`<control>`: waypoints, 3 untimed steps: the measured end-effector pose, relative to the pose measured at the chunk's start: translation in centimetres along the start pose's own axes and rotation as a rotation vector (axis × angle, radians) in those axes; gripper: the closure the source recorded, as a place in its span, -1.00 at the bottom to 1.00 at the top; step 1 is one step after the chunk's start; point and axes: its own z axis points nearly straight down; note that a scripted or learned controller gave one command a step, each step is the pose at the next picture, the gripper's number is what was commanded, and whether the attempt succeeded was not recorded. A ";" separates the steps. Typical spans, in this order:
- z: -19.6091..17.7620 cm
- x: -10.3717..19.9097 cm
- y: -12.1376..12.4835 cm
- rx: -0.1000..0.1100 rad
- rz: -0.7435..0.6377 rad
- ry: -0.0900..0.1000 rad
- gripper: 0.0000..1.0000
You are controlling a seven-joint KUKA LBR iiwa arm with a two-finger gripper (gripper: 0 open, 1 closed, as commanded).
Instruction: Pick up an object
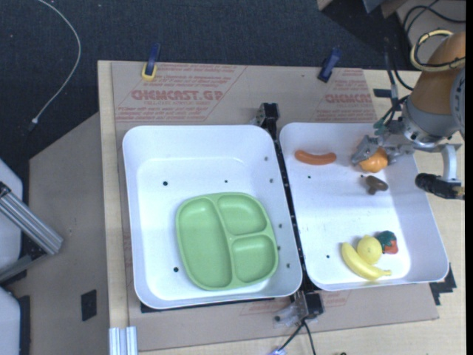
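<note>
Orange, small and round, the toy fruit in the right bin looks light, stiff, slippery; jaws directly over it, their opening impossible to tell

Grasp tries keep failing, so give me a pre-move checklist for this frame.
1. Gripper over right bin: ok.
2. Gripper at orange object: ok, right beside it.
3. Object between the fingers: cannot tell.
4. Sausage apart from the gripper: ok.
5. Brown piece close below the orange object, may get bumped: not ok.
6. Banana and lemon away from the arm, at the bin's near end: ok.
</note>
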 end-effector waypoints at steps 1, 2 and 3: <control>-6.5 0.2 0.1 -0.006 0.001 -0.003 1.00; -12.3 0.9 1.0 -0.006 0.000 -0.003 1.00; -12.9 0.9 1.0 -0.002 0.001 -0.002 1.00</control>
